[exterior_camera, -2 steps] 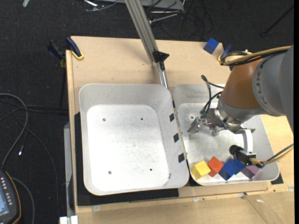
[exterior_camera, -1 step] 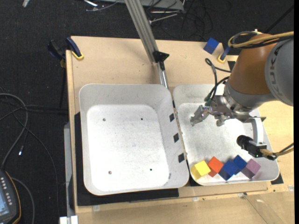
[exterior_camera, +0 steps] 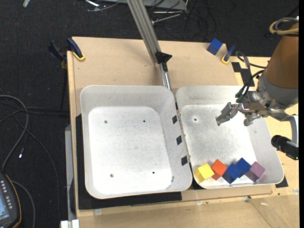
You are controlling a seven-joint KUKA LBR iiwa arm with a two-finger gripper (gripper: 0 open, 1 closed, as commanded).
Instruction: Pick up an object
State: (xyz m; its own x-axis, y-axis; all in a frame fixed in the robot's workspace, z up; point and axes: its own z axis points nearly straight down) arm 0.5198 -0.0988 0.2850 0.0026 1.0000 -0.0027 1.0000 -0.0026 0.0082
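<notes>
From my remote desk: gripper (exterior_camera: 236, 116) hangs over the right bin (exterior_camera: 209, 101), fingers spread apart w/ nothing btwn them. Yellow cube (exterior_camera: 204, 172), orange cube (exterior_camera: 219, 168), blue cube (exterior_camera: 237, 169) & purple cube (exterior_camera: 256, 171) sit bunched along the bin's near edge, well apart from the gripper.

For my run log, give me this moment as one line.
gripper: open, above right bin, holding nothing | blocks: yellow, orange, blue, purple along near edge | pick: not done
</notes>
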